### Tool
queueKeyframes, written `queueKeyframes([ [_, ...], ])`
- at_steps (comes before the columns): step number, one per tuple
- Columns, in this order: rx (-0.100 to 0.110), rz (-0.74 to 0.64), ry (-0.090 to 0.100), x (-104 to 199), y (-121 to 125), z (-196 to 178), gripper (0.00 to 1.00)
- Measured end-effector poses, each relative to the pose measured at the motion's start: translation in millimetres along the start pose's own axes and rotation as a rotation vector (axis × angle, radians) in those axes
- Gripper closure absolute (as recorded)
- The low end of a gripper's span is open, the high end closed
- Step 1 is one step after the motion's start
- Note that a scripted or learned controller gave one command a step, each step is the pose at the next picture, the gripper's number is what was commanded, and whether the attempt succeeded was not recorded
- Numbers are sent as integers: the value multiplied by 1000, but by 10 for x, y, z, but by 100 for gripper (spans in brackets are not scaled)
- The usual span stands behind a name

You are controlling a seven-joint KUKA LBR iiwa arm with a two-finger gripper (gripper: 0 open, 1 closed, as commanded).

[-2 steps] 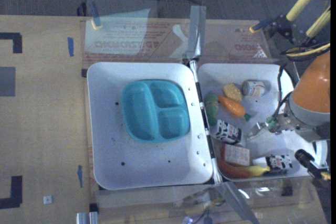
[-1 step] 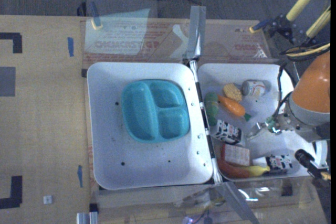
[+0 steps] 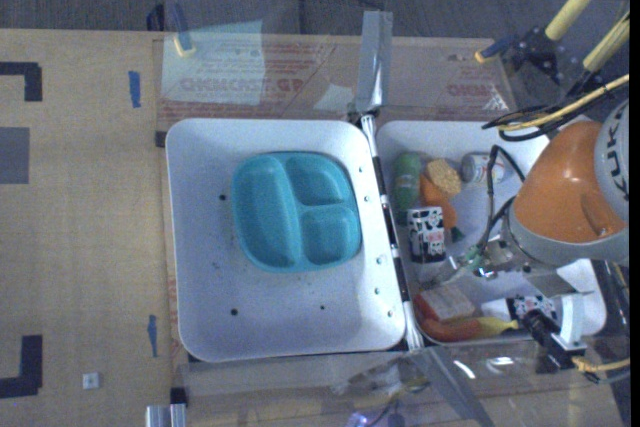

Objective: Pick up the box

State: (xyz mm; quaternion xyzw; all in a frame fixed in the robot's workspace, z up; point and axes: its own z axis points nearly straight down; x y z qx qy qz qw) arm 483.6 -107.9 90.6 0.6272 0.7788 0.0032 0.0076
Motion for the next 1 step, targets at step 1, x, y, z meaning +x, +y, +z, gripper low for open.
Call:
queueKeyframes([
  [1, 14, 257, 4, -793, 587, -658, 0],
])
